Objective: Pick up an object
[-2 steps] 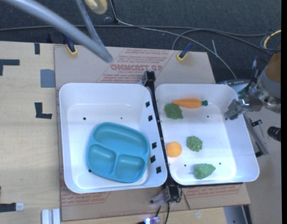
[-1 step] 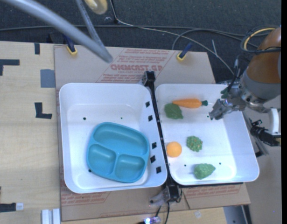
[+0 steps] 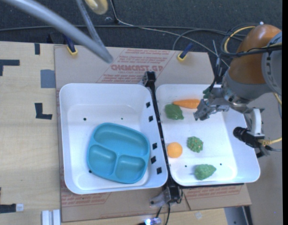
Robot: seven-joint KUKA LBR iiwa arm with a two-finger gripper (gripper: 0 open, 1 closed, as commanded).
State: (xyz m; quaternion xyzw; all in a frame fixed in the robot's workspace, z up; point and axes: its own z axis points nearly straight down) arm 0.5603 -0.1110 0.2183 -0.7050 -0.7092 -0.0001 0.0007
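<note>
Jaws (image 3: 203, 112) of the grey arm hang low over the right bin (image 3: 242, 175), beside the tip of an orange carrot (image 3: 187, 103); whether they gape or pinch cannot be told from above. A green leafy piece (image 3: 173, 111) lies touching the carrot's near end. The carrot looks light, stiff and smooth, likely best taken across its thick middle. The wrist's bulk shadows the fingertips, so any contact is hard to make out.
</note>
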